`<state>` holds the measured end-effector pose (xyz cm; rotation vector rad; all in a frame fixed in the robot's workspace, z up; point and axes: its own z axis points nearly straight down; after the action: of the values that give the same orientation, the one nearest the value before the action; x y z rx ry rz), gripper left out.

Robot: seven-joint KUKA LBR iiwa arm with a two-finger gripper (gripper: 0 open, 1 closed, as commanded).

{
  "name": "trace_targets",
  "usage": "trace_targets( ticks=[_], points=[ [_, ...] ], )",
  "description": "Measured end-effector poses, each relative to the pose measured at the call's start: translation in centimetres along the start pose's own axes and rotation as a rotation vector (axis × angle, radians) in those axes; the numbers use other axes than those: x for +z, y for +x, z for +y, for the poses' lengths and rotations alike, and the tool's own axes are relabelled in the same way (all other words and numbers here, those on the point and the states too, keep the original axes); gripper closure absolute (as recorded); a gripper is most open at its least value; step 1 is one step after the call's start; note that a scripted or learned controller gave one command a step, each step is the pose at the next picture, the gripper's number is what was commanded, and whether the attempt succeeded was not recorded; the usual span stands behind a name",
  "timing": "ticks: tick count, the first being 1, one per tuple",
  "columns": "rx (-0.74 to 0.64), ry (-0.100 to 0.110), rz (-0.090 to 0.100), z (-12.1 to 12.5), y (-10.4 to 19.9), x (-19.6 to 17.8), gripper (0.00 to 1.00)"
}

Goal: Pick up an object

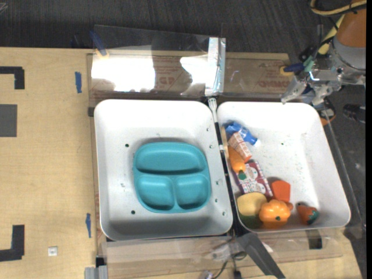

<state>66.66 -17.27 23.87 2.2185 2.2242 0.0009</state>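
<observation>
- Teal plastic catches the eye first: a three-compartment tray (172, 175) lies flat in the middle of the left bin (110, 121), which fills the centre-left of the frame.
- Right bin (302, 150) sits just beside it, their rims touching along the middle.
- Against that bin's left wall lies a line of objects: a blue-capped item (241, 132) at the top, a packet with red print (240, 146) below it, then an orange piece (237, 163) and a red-and-white pouch (254, 179).
- Along the lower edge of the right bin sit a yellowish fruit (250, 203), an orange fruit (275, 211) touching it, a small red block (281, 189) just above, and a small orange-and-green toy (307, 214) near the lower right corner.
- At the upper right of the frame, the end effector (314, 89) hovers over the bin's far right corner, well apart from the objects; I cannot tell how its fingers stand, and nothing shows between them.
- Brown cardboard covers the counter (46, 156) on the left.
</observation>
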Motion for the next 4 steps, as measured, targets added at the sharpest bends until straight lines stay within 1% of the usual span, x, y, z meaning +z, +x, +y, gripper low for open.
trace_targets(
  ticks=[1,2,3,4],
  points=[
    [0.047,0.010,0.002,-0.2,6.1,14.1,0.00],
    [0.384,-0.004,-0.001,0.1,3.6,10.6,0.00],
    [0.381,-0.006,-0.003,0.2,3.7,9.5,1.00],
    [0.381,-0.004,-0.003,0.2,3.7,9.6,0.00]
  ],
)
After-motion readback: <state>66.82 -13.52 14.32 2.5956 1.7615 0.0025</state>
